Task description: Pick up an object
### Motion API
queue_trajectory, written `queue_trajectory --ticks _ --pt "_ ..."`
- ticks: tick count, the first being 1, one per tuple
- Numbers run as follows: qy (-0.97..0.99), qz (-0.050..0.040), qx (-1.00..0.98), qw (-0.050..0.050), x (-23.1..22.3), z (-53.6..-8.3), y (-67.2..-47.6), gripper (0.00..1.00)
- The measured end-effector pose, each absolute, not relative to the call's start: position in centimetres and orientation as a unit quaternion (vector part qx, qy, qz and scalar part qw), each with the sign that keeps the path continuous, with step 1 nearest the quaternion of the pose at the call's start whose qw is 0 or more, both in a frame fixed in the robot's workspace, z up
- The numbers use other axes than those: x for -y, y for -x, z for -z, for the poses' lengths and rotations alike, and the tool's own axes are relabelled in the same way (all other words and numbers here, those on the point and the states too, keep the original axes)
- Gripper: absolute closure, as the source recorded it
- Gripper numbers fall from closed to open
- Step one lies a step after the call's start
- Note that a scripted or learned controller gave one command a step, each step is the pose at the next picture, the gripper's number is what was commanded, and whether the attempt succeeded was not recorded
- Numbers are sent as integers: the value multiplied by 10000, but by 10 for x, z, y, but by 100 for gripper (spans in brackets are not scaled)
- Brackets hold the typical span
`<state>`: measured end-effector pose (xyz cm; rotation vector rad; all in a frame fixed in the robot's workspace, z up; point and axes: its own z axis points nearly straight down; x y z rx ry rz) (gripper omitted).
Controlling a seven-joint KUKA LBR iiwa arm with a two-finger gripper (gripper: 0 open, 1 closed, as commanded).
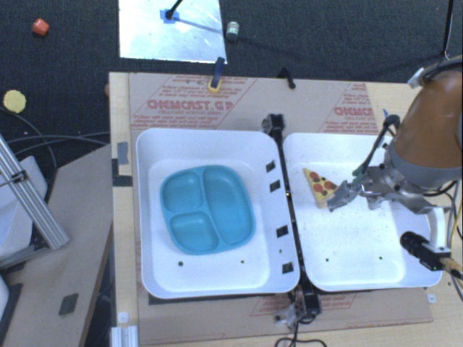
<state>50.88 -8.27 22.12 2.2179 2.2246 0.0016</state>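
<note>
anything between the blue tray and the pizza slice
In the camera view, between the blue tray and the pizza slice lie the bins' adjoining white walls with a black divider strip.

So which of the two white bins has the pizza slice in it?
The right bin, by the gripper, holds the pizza slice; the left bin holds a blue divided plate.
</note>
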Motion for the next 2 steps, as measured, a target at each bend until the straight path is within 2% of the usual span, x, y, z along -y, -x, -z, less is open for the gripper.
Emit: queue_trajectory --ticks 1,2 --pt "-7080 6 -7062 4 146 -150 -552 0" --pt "-7079 -1 -7063 33 211 -145 -583 0"
